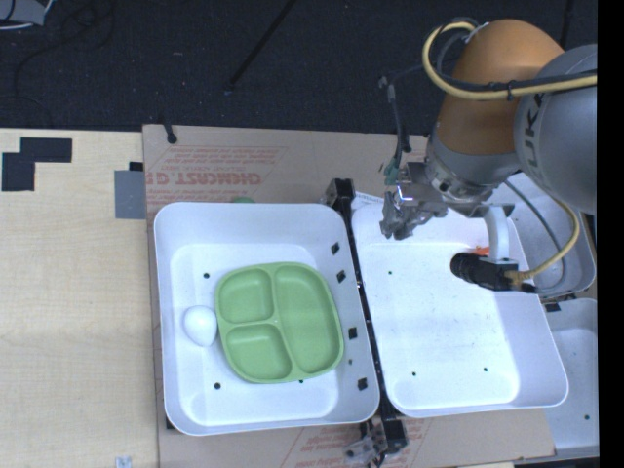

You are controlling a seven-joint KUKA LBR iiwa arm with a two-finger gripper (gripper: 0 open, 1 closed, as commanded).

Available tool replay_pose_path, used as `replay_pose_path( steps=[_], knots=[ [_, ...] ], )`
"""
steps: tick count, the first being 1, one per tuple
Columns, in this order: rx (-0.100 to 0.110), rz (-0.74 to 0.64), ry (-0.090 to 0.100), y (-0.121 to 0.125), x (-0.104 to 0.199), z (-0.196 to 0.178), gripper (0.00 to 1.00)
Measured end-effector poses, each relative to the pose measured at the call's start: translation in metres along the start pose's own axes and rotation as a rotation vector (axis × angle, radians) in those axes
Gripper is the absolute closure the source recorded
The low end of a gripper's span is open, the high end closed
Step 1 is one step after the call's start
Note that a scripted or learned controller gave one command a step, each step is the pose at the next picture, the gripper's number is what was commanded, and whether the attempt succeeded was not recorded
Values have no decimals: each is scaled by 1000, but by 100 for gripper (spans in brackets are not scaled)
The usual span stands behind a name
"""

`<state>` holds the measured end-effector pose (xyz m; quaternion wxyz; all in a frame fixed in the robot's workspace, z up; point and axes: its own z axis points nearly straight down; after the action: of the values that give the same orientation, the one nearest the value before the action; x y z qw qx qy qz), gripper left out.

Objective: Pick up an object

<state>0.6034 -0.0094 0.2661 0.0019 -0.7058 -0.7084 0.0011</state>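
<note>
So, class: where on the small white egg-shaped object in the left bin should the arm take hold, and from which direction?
Probably from straight above, closing across the narrow middle of the small white egg-shaped object. The green three-compartment plastic plate touches its right side, so fingers fit better along the free near and far sides.

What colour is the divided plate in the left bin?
Light green, seen in the camera view: the divided plate has three compartments.

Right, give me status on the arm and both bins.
Gripper above right bin's far left corner, nothing seen in it. Green divided plate and white egg in left bin, untouched. Nothing blocking.
</note>
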Motion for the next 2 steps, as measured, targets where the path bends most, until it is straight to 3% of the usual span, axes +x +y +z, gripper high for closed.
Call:
replay_pose_path(
  steps=[2],
  knots=[
    [1, -1, 0, -4, 110, 7, 100]
  ],
)
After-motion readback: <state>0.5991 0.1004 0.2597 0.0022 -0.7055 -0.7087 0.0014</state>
